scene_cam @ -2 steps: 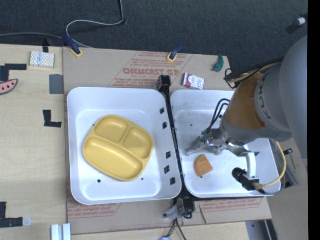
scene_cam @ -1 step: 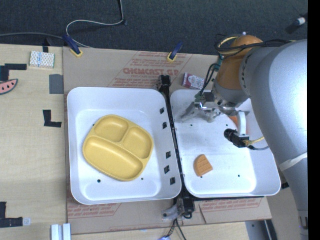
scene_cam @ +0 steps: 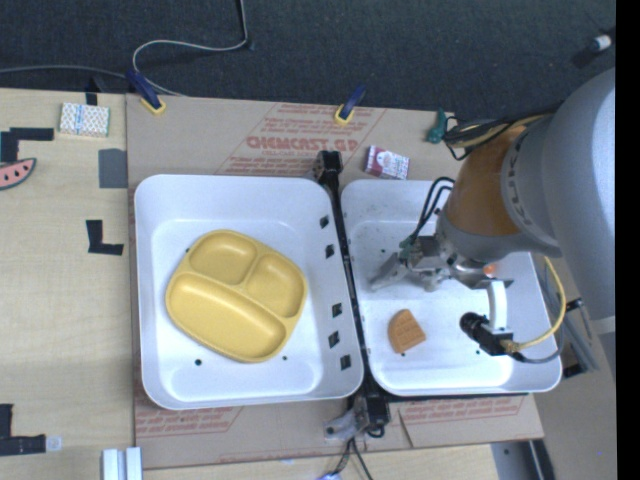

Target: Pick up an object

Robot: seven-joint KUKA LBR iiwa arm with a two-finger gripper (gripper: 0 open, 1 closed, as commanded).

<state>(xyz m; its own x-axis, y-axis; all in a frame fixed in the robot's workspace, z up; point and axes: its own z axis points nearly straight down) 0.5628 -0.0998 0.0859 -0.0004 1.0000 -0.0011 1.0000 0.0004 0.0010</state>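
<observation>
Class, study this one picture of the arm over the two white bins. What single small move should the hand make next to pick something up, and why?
Probably shift the hand toward the brown piece in the right bin, then lower it. The hand sits apart from the piece, up-left of it in the picture, with nothing seen between its fingers. That piece is the nearest object; the yellow tray lies in the left bin.
</observation>
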